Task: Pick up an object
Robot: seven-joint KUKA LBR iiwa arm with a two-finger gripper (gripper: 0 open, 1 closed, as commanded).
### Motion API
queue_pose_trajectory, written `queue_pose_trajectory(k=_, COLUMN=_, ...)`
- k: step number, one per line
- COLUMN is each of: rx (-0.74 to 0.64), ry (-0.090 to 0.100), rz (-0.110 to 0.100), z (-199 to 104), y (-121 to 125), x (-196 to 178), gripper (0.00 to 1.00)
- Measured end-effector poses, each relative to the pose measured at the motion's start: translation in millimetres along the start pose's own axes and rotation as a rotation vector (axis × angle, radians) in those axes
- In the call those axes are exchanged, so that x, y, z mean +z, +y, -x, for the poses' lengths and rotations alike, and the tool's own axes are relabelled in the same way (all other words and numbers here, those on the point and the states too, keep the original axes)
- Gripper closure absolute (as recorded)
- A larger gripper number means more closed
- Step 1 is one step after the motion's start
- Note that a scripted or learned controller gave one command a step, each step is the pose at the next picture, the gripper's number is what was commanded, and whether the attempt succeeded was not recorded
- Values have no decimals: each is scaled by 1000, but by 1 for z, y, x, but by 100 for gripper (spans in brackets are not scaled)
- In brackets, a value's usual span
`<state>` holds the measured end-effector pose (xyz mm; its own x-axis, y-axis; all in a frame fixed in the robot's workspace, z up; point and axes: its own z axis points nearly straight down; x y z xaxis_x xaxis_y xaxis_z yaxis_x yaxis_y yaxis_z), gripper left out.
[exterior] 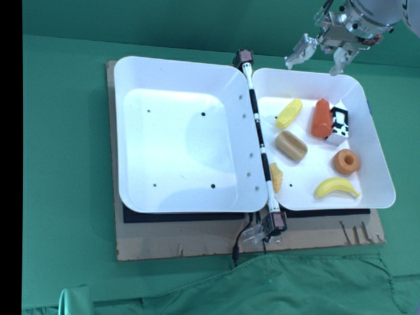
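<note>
My gripper hangs high over the far rim of the right bin, its two fingers spread open with nothing between them. Below it in that bin lie a yellow corn cob, an orange carrot-like piece, a black-and-white block, a brown bread roll, an orange doughnut, a yellow banana and a small yellow piece by the left wall.
The left bin holds only a few dark specks. A black-and-white rod runs along the seam between the bins. Both bins rest on a cardboard sheet over green cloth.
</note>
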<state>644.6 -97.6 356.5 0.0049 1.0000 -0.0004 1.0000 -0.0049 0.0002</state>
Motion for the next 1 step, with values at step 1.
queue_pose_trajectory(k=1, rx=5, ry=-1, rz=-8, z=51, y=-18, x=112, gripper=0)
